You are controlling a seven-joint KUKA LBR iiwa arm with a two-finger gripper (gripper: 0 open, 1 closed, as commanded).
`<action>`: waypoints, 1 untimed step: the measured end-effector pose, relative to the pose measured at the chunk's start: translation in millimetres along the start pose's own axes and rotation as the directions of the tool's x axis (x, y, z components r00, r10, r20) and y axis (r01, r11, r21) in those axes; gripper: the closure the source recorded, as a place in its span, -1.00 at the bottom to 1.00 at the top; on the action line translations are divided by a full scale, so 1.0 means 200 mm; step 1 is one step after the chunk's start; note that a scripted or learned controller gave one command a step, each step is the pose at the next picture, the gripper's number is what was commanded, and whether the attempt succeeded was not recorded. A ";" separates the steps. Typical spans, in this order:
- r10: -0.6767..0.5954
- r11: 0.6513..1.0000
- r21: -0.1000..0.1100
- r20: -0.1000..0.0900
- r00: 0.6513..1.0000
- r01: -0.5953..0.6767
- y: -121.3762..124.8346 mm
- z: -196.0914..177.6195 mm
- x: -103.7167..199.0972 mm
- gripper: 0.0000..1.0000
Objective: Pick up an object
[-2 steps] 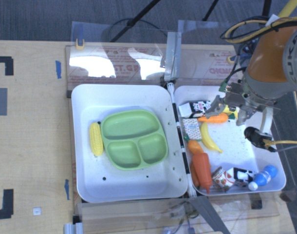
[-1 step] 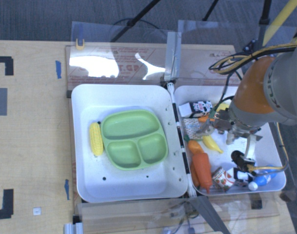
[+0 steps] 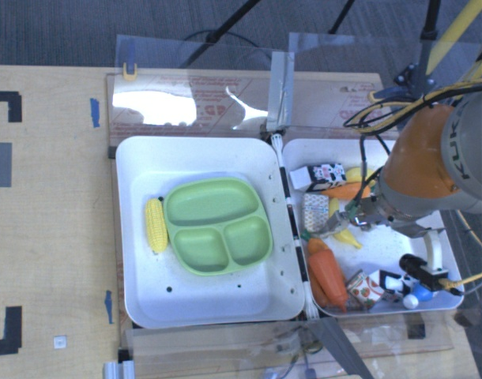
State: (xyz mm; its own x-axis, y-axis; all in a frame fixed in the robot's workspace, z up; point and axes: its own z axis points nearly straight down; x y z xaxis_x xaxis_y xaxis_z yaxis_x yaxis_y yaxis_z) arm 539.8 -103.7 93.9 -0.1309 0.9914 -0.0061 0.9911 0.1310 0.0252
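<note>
the gripper (image 3: 341,221) is being held low in the right bin (image 3: 445,305), and whether it is open or closed cannot be told. a carrot (image 3: 326,275) is lying just beside it, near the bin's left wall. a green plate (image 3: 218,225) and a corn cob (image 3: 156,224) are being borne by the left bin (image 3: 138,164).
</note>
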 end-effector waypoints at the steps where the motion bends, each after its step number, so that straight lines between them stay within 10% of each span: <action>1: -0.008 0.999 0.032 -0.010 1.000 0.008 -0.25 -0.19 0.01 -1.00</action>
State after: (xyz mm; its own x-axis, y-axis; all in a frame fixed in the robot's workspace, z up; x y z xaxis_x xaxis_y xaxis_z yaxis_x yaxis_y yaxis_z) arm 489.9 -108.8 129.9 -0.1390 0.9903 0.0042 0.9903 0.1390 -0.0067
